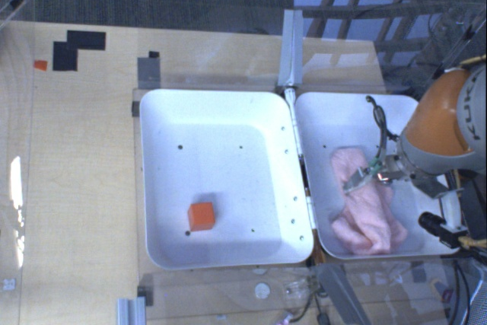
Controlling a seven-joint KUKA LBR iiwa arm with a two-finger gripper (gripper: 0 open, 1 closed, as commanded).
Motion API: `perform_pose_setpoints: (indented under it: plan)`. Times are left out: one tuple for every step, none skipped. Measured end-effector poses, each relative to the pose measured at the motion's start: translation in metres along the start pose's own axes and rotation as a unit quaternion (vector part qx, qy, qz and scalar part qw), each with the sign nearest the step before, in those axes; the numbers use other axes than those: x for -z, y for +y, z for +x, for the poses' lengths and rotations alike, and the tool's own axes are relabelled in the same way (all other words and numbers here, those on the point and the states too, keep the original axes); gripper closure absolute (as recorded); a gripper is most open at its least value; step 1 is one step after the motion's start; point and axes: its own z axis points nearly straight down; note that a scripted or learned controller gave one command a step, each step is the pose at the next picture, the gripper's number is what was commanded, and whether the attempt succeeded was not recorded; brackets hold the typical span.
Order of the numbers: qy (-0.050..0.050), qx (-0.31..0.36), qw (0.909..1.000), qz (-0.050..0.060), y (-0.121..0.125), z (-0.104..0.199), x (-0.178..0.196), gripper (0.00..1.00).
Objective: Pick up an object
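Wooden bench [76, 186], arm reaching from right, hand [358, 180] on pink cloth [365, 213]

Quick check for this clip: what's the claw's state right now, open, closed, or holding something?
Claw: down over the pink cloth in the right bin; open or closed cannot be told, and no grasp is visible.

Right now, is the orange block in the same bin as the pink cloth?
No, the orange block lies in the left bin; the pink cloth is in the right.

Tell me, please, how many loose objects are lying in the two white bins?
2: an orange block in the left bin, and a pink cloth in the right bin under the gripper. The arm may hide more.
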Motion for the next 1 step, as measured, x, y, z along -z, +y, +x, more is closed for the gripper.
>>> perform_pose_setpoints:
  plan:
    - [0.000, 0.067, 0.9978, -0.002, 0.0218, 0.0348, 0.0003, 0.00]
